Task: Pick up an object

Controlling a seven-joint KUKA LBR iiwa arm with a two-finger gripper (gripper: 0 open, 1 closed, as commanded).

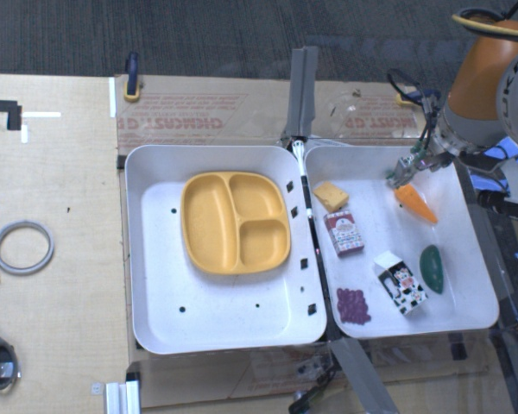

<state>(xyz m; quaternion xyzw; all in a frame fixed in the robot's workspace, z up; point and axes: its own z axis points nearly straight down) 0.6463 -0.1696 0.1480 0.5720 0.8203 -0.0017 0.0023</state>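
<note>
Hovering at upper right, the gripper (403, 172) sits just above the carrot (415, 203), presumably targeting it; jaws' state unclear.

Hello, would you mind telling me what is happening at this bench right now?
The arm is reaching into the right bin from the right, with its hand low at the far side, just above the carrot. Nothing is seen in its grasp. The cheese, red box, cow carton, grapes and green piece lie around it. The left bin holds a yellow plate.
</note>
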